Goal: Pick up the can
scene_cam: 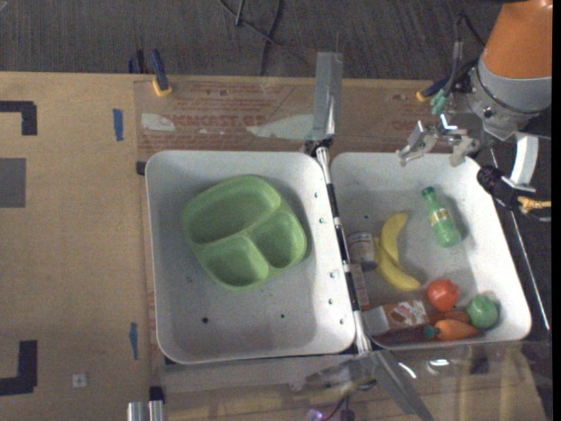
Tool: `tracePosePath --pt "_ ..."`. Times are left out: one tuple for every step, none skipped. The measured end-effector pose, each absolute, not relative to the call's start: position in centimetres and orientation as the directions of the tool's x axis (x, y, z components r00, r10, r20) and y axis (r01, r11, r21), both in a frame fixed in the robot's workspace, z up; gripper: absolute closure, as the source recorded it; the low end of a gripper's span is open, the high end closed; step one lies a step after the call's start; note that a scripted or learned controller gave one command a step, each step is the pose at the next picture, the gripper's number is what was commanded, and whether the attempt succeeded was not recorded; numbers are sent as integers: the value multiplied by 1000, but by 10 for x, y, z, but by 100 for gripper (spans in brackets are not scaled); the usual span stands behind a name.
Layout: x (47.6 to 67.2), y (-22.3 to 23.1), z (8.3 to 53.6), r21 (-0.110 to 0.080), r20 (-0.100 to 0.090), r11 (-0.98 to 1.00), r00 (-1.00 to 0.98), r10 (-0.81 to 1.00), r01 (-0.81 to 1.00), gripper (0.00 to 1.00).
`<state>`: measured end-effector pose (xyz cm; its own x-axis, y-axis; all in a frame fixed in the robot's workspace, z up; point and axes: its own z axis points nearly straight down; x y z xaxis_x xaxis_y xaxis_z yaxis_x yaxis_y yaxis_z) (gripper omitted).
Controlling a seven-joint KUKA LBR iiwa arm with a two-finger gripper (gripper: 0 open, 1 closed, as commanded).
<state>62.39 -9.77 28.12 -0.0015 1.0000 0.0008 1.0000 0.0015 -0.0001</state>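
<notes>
A robotics lab bench, not a home; a bare plywood benchtop (70, 261) marked with blue tape (117, 124) and black tape corners (22, 117); two white bins (166, 323) clamped side by side; loose cables (250, 3) trailing on grey carpet (88, 11); an industrial arm (517, 51) reaching in.

Arm reaches in from the right; gripper (436, 143) hangs open, holding nothing.

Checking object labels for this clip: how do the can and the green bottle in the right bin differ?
The can is small, greyish, and sits against the bin's left wall; the bottle is green, see-through, longer, and lies out toward the bin's right side. The can is next to the banana; the bottle lies apart. Both are in the right bin.
</notes>
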Motion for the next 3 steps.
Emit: tracePosePath --pt "590 -43 199 -2 0 -63 63 998 998 0" --pt "541 -69 184 -6 0 -441 441 898 898 0" --pt "492 -126 126 -1 0 -309 309 951 951 0"
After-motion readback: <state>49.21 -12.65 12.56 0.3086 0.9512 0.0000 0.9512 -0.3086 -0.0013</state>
